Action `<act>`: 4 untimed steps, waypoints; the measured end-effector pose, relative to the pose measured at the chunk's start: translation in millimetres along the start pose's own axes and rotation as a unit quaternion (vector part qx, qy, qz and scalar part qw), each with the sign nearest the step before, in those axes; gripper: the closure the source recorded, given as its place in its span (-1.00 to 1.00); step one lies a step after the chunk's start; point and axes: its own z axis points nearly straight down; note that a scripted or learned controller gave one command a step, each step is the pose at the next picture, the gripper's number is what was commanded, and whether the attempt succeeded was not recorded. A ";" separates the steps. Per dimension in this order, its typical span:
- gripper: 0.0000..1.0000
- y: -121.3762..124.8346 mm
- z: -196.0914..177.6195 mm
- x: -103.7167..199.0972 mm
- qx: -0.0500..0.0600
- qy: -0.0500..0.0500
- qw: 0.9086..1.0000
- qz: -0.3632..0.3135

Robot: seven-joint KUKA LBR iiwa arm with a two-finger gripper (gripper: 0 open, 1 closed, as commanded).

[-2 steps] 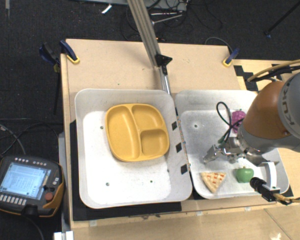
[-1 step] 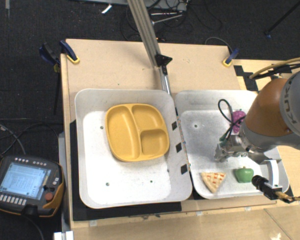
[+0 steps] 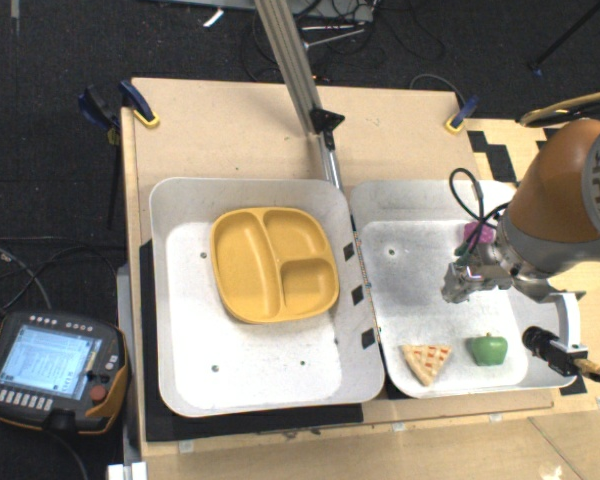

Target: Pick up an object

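Candidates are sitting in the right bin [image 3: 400,230]: a green pepper-shaped toy [image 3: 488,349] near the front edge, and a waffle-patterned wedge [image 3: 426,361] just to its left, the two lying close but apart. Pepper is looking like the easier pick (rounded, probably light hollow plastic, stiff, a bit slippery), so I'm judging a grasp across its widest part, straight down, as the best bet. The wedge is lying flat and thin; fingers would be scraping the bin floor, and it's likely to slide.

Gripper [image 3: 460,286] is hovering over the middle of the right bin, behind both items and touching neither. Nothing is showing between the fingertips; whether the fingers are spread or closed, I cannot tell from this angle. Something pink-purple [image 3: 475,233] is showing by the wrist, too small to identify.

Left bin [image 3: 180,358] is holding a yellow divided plate [image 3: 275,264], three compartments, well apart from the gripper (bulky and wide, poor fit for a two-finger grasp except at the rim).

Pick is not yet made.
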 end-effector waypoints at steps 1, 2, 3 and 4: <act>1.00 -1.3 -54.3 -10.4 0.000 0.000 1.000 0.001; 1.00 0.7 -107.5 -10.6 0.000 0.000 1.000 0.000; 1.00 32.2 -107.6 38.2 0.002 0.001 1.000 -0.002; 1.00 50.5 -105.7 92.2 0.002 0.001 1.000 -0.003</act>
